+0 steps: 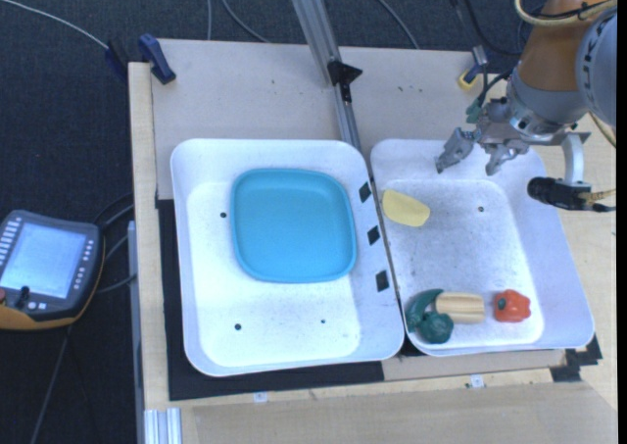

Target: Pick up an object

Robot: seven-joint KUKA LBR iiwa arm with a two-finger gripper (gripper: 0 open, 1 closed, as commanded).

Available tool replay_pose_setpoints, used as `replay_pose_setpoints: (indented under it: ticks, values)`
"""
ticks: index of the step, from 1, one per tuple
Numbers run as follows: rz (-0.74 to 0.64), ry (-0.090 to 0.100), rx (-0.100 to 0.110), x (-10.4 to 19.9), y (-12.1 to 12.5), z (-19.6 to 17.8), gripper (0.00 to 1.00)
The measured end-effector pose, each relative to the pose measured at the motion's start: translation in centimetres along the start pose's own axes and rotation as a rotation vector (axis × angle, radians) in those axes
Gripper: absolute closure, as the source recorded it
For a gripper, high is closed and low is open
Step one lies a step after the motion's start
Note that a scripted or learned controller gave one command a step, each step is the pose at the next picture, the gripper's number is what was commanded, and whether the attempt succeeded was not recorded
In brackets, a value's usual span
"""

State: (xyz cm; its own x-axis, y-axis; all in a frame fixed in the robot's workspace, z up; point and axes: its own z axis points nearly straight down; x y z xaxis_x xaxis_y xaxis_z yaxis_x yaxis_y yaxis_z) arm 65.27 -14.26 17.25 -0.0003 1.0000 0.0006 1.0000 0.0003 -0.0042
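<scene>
- The yellow piece [405, 208] is lying in the right bin [549, 236] near that bin's 10 o'clock corner, just beside the divider between the bins; it is judged the likeliest target, being the item nearest the gripper, though the task names no particular object.
- Its long axis is running from 10 o'clock to 4 o'clock; the broader, squarer end is facing 10 o'clock and the rounder end is pointing toward 4 o'clock.
- The gripper [472, 150] is hanging over the bin's 12 o'clock rim, at 2 o'clock from the yellow piece and apart from it; the fingers [451, 155] are standing spread, with nothing between them.
- Along the bin's 6 o'clock wall a green vegetable [429, 318], a tan cylinder [460, 307] and a red pepper [510, 306] are lying in a row; the green vegetable and the cylinder are touching, and the pepper is sitting just beside the cylinder.
- The left bin [196, 236] is carrying a blue plate [293, 224].
- Risk, as a judgement: the yellow piece is looking low and flat, so fingers closing across it could be sliding over the top or pushing it against the divider wall; a descent set too near the rim could be striking the bin edge.
- Risk, as a judgement: closing along the long axis rather than across it could be exceeding the finger opening; among the crowded row, one item could be nudging its neighbour away.
</scene>
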Motion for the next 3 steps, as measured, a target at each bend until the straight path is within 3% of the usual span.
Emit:
replay_pose_setpoints:
  ticks: [1, 2, 3]
  values:
    - [0.000, 0.000, 0.001, -0.3, -0.4, 6.2, 0.00]
    - [0.000, -0.001, -0.004, -0.3, -0.4, 7.7, 0.00]
    - [0.000, -0.001, -0.006, -0.3, -0.3, 6.6, 1.00]
